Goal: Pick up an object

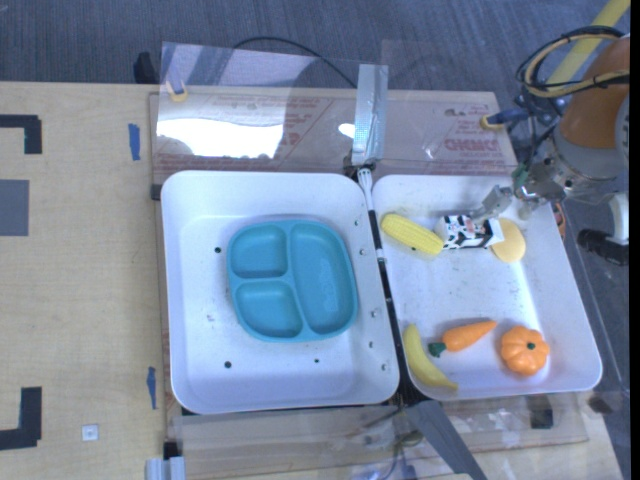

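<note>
The right bin (pixel 560 268) holds a yellow corn cob (pixel 411 234) at its back left. Beside the cob lies a small black-and-white patterned box (pixel 470 231), and a pale yellow disc (pixel 510 242) touches the box's right end. Along the front lie a carrot (pixel 466 336), an orange pumpkin-like ball (pixel 524 350) and a banana (pixel 426 359). My gripper (pixel 497 200) hangs over the bin's back right area, just above and behind the patterned box and the disc. Nothing shows in its grasp.
The left bin (pixel 190 298) holds a blue divided plate (pixel 292 279). A clear panel (pixel 250 108) and a metal post (pixel 369 118) stand behind the bins. The grey arm with its orange band (pixel 590 108) and its cables lean over the back right corner.
</note>
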Robot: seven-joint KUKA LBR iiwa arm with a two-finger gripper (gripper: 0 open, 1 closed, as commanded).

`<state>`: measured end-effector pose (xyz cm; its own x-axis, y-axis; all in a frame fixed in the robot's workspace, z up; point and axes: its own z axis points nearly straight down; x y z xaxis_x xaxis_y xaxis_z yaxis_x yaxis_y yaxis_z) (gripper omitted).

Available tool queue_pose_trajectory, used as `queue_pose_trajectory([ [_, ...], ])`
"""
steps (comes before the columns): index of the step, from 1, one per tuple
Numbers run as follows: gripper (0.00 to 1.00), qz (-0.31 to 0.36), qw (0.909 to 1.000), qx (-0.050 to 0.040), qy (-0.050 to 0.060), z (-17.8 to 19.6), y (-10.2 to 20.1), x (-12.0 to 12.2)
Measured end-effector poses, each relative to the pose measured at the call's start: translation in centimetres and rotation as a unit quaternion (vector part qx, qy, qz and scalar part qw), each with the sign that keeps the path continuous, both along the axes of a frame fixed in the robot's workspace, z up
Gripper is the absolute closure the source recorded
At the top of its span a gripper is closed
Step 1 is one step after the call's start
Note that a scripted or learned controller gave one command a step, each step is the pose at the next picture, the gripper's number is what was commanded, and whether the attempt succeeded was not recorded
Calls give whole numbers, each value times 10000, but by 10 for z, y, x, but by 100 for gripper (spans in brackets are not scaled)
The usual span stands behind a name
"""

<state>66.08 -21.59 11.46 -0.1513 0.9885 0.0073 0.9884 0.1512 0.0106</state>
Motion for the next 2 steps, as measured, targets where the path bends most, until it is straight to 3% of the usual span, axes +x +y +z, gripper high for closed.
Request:
queue_pose_trajectory([
  [1, 0, -36, 10000, -56, -5, 66, 33, 2],
  [2, 0, -46, 10000, -50, 41, 60, 32, -1],
])
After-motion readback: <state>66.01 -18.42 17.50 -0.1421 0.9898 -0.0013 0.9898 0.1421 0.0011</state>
